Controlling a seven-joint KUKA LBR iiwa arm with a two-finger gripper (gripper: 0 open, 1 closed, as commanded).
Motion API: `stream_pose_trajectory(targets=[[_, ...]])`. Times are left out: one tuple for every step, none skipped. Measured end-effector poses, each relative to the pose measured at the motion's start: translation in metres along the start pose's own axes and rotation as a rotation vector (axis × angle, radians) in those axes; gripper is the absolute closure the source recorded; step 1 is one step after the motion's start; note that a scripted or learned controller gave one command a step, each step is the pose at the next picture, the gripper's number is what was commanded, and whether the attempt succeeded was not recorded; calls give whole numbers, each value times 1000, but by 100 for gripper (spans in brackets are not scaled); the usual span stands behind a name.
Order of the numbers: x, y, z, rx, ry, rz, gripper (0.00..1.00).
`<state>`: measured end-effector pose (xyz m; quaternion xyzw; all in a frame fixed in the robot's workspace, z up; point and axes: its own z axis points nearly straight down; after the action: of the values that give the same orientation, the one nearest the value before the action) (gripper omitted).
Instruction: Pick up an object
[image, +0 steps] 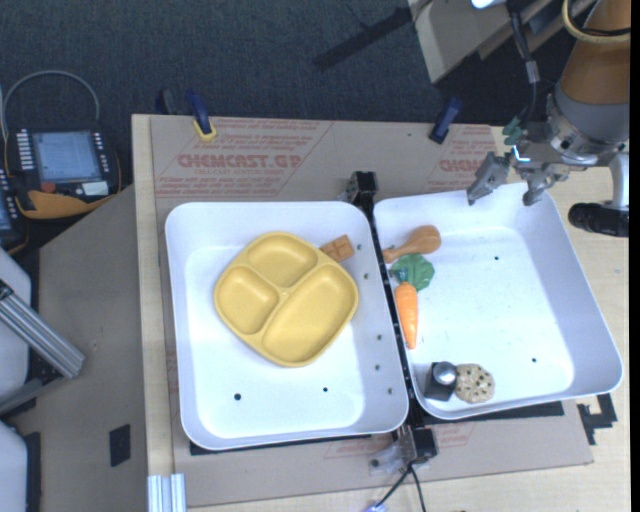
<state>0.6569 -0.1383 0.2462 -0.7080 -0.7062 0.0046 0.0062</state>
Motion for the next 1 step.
stream_pose_trajectory(targets=[[0, 2, -9, -14, -2, -3, 0]])
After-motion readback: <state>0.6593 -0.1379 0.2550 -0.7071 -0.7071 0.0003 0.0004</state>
